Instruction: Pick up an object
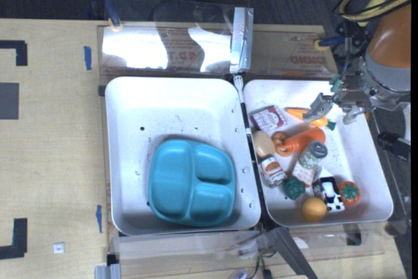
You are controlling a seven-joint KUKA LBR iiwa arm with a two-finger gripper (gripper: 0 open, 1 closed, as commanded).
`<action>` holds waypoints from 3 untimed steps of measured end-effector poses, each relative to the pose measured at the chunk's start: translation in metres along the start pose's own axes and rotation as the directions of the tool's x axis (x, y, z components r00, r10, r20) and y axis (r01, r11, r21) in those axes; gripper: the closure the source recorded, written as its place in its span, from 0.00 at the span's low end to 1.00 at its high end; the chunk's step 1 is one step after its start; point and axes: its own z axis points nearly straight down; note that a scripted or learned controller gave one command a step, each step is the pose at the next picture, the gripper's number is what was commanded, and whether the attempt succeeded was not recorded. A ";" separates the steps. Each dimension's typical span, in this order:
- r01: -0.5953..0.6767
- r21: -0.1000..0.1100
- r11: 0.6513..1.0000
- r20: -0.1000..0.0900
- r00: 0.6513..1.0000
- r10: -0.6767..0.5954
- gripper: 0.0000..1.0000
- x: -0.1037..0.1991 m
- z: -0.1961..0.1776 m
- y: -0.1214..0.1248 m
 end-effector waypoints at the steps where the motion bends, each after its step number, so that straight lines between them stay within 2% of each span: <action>1: 0.076 0.004 0.997 0.000 0.997 -0.076 0.00 -0.079 0.091 0.043; 2: -0.059 -0.010 0.998 0.000 0.998 0.059 0.00 -0.096 0.143 0.090; 3: -0.066 -0.009 0.998 0.002 0.998 0.066 0.00 -0.070 0.171 0.076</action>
